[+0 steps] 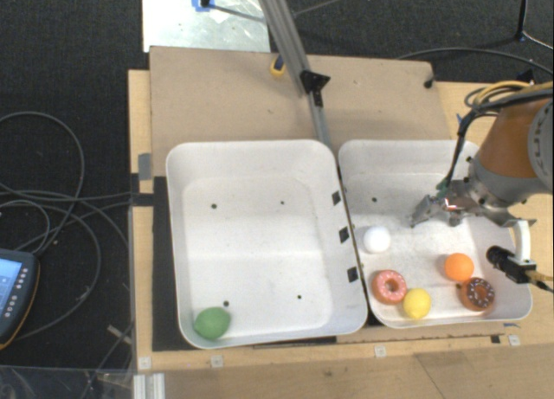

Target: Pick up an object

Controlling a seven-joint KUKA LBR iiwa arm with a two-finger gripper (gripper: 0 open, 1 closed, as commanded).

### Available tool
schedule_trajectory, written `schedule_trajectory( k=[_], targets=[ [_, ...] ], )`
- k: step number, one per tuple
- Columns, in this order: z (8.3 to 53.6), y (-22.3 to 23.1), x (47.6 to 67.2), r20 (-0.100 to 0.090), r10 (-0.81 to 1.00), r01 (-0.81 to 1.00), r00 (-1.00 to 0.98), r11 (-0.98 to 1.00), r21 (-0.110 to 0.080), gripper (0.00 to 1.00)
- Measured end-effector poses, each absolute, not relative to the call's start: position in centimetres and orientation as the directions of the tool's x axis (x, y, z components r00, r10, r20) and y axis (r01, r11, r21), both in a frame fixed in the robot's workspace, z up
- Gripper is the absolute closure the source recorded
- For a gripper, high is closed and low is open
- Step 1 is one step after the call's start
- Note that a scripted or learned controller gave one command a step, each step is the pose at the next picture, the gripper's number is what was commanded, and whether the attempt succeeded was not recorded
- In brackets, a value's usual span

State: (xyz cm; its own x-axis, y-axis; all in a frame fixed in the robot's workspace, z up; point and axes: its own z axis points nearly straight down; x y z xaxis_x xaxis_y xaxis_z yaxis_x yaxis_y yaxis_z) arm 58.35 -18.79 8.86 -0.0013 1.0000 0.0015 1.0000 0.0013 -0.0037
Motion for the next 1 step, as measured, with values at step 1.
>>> schedule_trajectory(
  k=[1],
  targets=[
    [10.30, -18.89, 58.57, -0.001, 1.000, 1.000, -0.002, 0.002, 0.004, 1.00]
  ],
)
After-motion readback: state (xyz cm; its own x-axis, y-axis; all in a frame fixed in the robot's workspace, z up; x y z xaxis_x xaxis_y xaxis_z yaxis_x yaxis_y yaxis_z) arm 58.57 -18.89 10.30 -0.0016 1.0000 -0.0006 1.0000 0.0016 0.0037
